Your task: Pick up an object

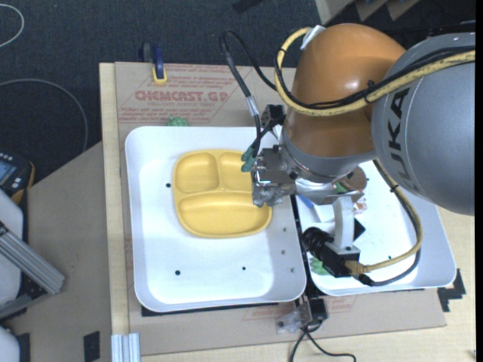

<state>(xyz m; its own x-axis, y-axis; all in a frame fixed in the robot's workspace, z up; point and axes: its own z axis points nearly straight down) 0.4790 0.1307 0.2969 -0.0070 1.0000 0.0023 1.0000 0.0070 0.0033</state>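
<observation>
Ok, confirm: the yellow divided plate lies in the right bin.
No, the yellow divided plate lies in the left bin.

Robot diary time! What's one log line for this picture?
arm: over the seam between bins | gripper: at yellow divided plate's right edge | fingers: cannot tell | plate: flat in left bin

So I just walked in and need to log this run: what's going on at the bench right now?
The grey KUKA arm reaches in from the right and hangs low over the seam between the two white bins. Its wrist hardware sits at the right edge of a yellow divided plate lying flat in the left bin. Most of the right bin is hidden under the arm. Nothing is visibly lifted; the arm's bulk hides any grip.
</observation>
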